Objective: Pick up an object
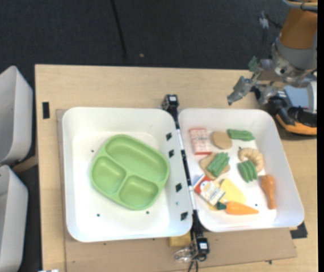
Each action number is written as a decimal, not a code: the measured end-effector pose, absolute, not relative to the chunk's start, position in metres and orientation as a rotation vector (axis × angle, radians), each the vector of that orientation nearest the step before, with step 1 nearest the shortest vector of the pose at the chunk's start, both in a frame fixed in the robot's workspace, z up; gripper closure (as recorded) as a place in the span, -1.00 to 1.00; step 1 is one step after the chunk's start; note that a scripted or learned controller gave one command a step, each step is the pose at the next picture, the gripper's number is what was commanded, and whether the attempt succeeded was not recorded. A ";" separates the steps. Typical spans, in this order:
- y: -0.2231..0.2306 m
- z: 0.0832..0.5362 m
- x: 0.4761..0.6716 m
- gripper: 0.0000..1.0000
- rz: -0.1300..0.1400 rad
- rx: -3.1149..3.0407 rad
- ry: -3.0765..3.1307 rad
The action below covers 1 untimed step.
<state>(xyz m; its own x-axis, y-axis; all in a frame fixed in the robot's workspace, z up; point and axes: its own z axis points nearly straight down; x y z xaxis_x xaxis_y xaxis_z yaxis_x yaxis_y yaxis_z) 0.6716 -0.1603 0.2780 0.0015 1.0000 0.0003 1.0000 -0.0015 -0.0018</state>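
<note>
Carrot [242, 209], light and stiff, lies well below my gripper [236, 92], whose opening I cannot tell; I'd pinch its middle.

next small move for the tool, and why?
Probably bring the tool inward and down over the right bin. It sits above the bin's far edge holding nothing, while the toy food, like the green piece nearest it, lies inside.

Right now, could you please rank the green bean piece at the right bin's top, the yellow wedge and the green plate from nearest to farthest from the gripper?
From the gripper, above the right bin's top edge:
1. Green bean piece, top of the right bin.
2. Yellow wedge, lower in the right bin.
3. Green plate, in the left bin.
</note>
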 end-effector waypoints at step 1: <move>-0.116 0.171 0.636 -1.00 0.012 -2.208 -2.218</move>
